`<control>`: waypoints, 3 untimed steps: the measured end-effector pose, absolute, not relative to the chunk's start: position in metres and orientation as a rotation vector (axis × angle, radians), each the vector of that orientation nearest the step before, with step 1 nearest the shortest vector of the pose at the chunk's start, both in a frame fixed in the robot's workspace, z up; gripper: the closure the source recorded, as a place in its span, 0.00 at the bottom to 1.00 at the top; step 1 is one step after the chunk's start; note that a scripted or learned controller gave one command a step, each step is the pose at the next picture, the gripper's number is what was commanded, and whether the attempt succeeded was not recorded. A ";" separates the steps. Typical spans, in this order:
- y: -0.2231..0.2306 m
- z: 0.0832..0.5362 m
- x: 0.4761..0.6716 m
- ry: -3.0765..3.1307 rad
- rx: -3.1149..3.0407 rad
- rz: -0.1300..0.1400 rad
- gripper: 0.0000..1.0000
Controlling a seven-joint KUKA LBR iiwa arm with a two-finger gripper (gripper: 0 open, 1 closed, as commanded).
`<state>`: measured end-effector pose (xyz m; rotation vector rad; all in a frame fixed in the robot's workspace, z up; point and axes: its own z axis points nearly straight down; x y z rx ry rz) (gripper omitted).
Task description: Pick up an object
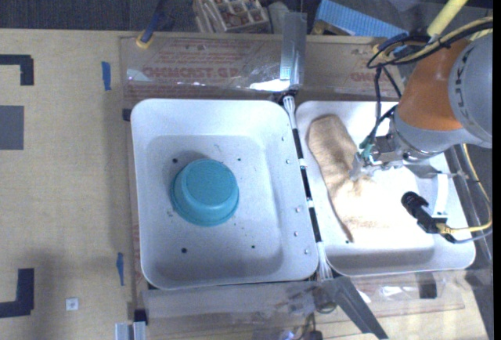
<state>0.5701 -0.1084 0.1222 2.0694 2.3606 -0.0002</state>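
A blue upturned bowl (pixel 205 191) rests in the left bin (pixel 156 127). A tan cloth (pixel 335 162) lies along the left side of the right bin (pixel 391 258), stretching from the far wall toward the front. My gripper (pixel 362 166) hangs from the grey arm with its orange band, low over the right bin, at the cloth's right edge about midway along it. The wrist body covers the fingertips from this angle.
A divider ridge (pixel 301 174) separates the two bins. A black cable connector (pixel 419 209) and cables trail over the right bin's right part. Cardboard and clutter lie beyond the bins' far edge.
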 end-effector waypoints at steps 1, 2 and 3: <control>-0.069 0.247 0.607 2.345 2.087 -0.001 1.00; -0.046 0.295 0.615 2.300 2.136 0.000 1.00; -0.078 0.314 0.581 2.533 1.859 -0.002 1.00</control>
